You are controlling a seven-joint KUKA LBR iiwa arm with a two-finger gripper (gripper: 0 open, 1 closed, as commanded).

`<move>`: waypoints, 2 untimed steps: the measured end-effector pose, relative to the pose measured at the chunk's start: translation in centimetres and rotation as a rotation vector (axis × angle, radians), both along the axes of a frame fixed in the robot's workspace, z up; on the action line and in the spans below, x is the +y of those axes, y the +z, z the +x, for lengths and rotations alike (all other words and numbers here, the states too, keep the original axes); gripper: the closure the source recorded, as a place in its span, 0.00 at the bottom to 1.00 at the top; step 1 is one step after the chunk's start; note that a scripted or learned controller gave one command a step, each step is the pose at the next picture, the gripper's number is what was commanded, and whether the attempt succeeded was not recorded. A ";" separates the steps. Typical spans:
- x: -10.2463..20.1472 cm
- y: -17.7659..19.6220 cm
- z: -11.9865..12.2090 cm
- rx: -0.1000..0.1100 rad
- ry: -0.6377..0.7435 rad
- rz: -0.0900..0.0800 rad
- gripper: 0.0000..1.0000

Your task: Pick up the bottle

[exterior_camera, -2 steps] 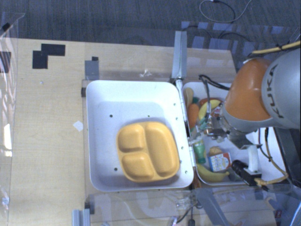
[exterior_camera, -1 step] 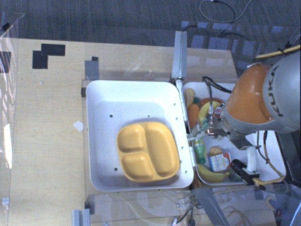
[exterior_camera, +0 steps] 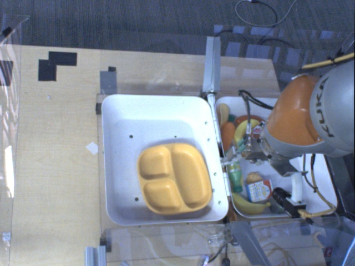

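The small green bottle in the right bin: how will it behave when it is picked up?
The small green plastic bottle looks light, so lifting should be easy. It lies on its side, round-bodied, so it may roll or slip from the pincer. A yellow banana and a small red-and-white carton crowd it and may be nudged.

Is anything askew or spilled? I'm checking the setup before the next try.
Nothing looks spilled or damaged. The yellow tray lies slightly turned in the left bin. The right bin is crowded: bananas, a green bottle and a small carton jumbled under the arm.
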State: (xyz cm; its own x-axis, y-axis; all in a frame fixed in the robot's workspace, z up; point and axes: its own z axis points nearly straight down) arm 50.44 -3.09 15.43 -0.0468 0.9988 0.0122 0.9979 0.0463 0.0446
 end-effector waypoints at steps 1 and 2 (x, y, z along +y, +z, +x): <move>2.8 0.5 0.2 0.006 0.041 0.029 1.00; 3.2 1.5 0.4 0.004 0.050 0.033 1.00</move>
